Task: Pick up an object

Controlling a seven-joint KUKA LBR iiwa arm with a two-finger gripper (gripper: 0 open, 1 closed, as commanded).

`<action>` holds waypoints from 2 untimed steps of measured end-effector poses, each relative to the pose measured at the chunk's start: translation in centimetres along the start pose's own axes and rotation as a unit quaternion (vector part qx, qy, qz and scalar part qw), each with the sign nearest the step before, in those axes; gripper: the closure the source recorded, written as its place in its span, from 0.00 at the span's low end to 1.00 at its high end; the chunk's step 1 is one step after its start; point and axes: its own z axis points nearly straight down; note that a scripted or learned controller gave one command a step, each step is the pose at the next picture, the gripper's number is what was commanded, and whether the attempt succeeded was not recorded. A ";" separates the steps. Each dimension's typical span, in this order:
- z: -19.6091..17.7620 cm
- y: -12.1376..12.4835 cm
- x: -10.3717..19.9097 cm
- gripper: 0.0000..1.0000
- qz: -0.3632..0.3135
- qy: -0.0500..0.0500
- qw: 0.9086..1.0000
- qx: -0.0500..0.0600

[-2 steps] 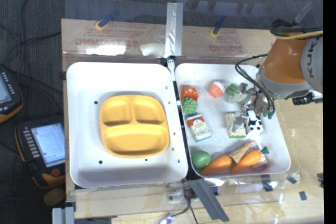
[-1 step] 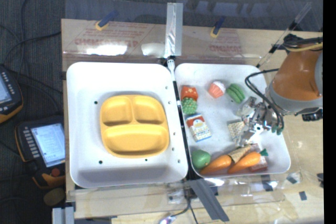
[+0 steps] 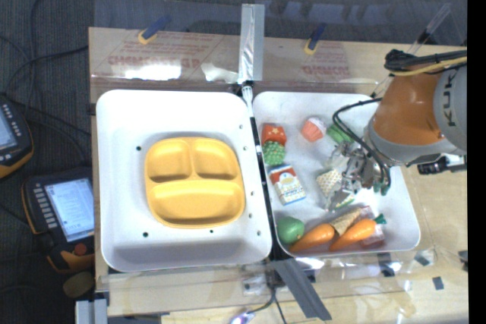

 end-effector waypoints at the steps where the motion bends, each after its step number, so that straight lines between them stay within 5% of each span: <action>1: -0.2 -0.6 6.1 0.00 0.019 -0.001 1.000 0.001; 2: -0.2 0.4 6.4 0.00 -0.004 -0.003 1.000 0.003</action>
